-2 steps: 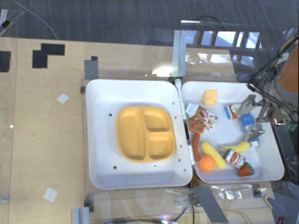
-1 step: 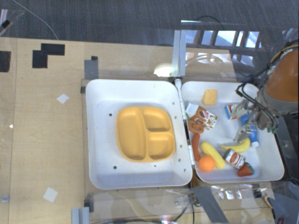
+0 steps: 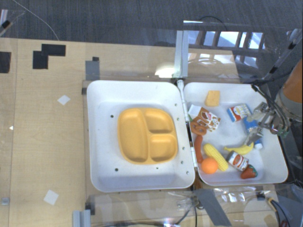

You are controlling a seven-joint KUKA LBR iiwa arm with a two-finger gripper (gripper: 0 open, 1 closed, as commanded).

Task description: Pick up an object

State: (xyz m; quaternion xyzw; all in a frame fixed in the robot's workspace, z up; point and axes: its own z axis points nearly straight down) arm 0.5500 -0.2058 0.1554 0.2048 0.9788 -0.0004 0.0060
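Observation:
My gripper (image 3: 255,124) hangs over the right side of the right bin (image 3: 279,174), open, one finger toward the back and one toward the front. A small blue object (image 3: 250,125) lies just at the gap between them; contact cannot be judged. Close by are a red, white and blue carton (image 3: 239,112) behind it and a banana (image 3: 239,149) in front. Further left lie a pretzel bag (image 3: 206,121), a yellow cracker (image 3: 213,98), a corn cob (image 3: 213,152), an orange (image 3: 209,165), a can (image 3: 237,161), a strawberry (image 3: 249,172) and a red sausage (image 3: 198,148).
The left bin (image 3: 102,174) holds a yellow divided plate (image 3: 147,135). A metal divider (image 3: 182,112) separates the two bins. The arm and its cables (image 3: 284,103) come in over the right bin's right rim.

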